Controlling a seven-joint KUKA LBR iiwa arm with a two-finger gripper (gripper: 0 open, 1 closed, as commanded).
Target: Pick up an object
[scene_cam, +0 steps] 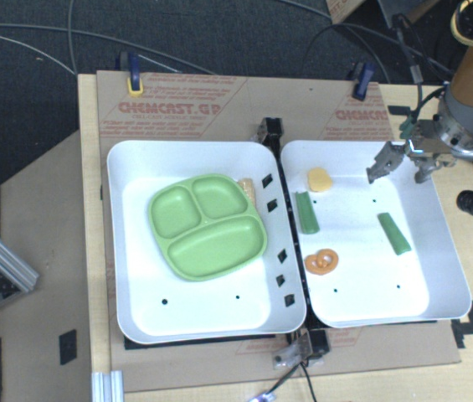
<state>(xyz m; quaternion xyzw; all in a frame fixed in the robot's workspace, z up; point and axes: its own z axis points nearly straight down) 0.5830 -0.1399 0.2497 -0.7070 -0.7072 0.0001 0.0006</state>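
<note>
The right bin (437,291) holds a yellow chunk (320,179), a green stick (306,211) near its left wall, a second green stick (394,233) toward the right, and an orange ring-shaped piece (321,261). My gripper (403,169) hangs over the far right part of this bin, above and behind the second green stick. Its fingers (381,165) are spread open with nothing between them.
In the left bin (136,300) lies a green divided plate (208,224) with a small tan piece (247,193) at its far right edge. A black divider with clips (280,224) runs between the bins. Blue clamps (135,72) hold the board's far edge.
</note>
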